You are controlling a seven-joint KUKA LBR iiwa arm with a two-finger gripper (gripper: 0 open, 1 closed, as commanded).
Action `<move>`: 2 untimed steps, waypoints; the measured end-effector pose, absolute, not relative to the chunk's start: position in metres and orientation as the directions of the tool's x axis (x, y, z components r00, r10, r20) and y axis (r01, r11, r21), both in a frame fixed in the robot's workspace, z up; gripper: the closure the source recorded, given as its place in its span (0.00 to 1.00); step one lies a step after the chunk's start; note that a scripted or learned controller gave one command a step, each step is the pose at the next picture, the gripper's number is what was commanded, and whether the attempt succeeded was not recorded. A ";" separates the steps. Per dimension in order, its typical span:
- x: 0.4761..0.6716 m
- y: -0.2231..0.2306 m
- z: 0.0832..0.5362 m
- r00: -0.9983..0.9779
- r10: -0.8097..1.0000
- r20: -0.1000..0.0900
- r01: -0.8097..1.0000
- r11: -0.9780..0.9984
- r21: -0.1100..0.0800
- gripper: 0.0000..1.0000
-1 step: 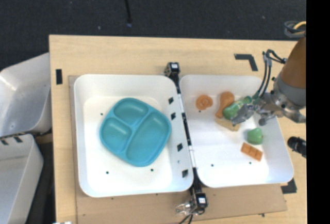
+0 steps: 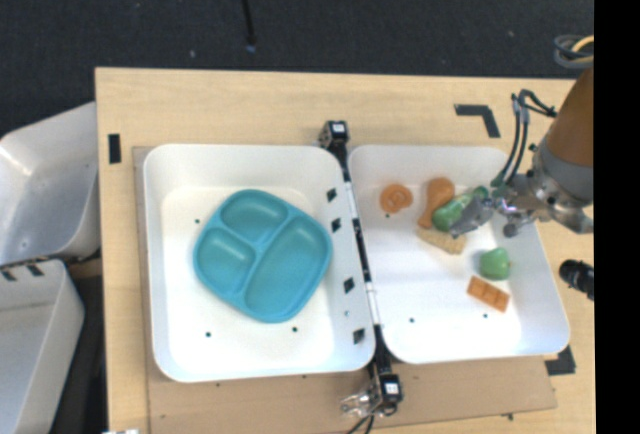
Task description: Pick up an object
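Now: reach step | gripper [image 2: 478, 212] over green toy [image 2: 452, 211], 12 o'clock in right bin [image 2: 540, 322] | grip state untellable | next: close, lift

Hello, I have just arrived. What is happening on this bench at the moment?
A grey robot arm with an orange band reaches from the right into the right white bin. Its gripper is low over a green object beside a tan block. A round orange piece, a green ball and an orange ridged piece lie nearby. The left white bin holds a blue divided plate.
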State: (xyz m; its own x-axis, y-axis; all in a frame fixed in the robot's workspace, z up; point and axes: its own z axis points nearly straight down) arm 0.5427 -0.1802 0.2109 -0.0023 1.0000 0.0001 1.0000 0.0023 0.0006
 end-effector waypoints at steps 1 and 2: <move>0.546 -0.179 0.168 0.000 1.000 -0.002 1.000 0.000 -0.002 0.00; 0.546 -0.182 0.105 0.001 1.000 0.001 1.000 -0.001 -0.004 0.00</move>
